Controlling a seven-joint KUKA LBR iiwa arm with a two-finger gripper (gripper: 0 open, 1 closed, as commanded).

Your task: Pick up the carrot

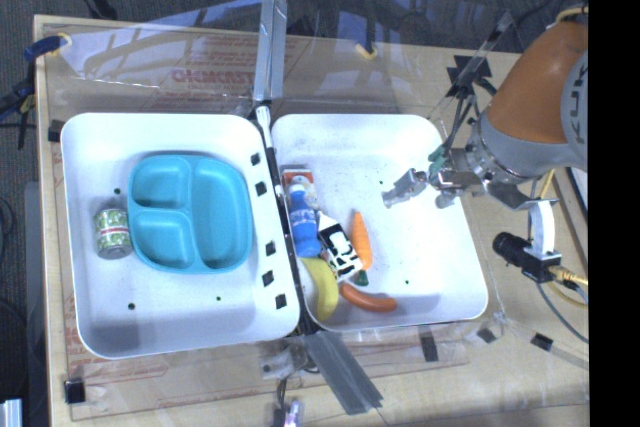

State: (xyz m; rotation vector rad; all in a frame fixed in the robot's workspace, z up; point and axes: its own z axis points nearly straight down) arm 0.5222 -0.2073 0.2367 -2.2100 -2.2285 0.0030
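The carrot (361, 241) is a short orange taper lying in the right bin (430, 260), near its left-centre, with its length running towards the front. It rests against a black-and-white block (339, 251). My gripper (425, 192) hangs over the right bin's upper right part, to the right of the carrot and farther back, well apart from it. It stands open with nothing between its fingers (403, 187).
Along the right bin's left wall lie a blue-and-red tube (299, 210), a banana (321, 286) and an orange-red sausage-shaped piece (369, 299). The left bin (80, 305) holds a blue divided plate (191, 212) and a small can (113, 230). Cables and a black fitting (520, 253) lie to the right.
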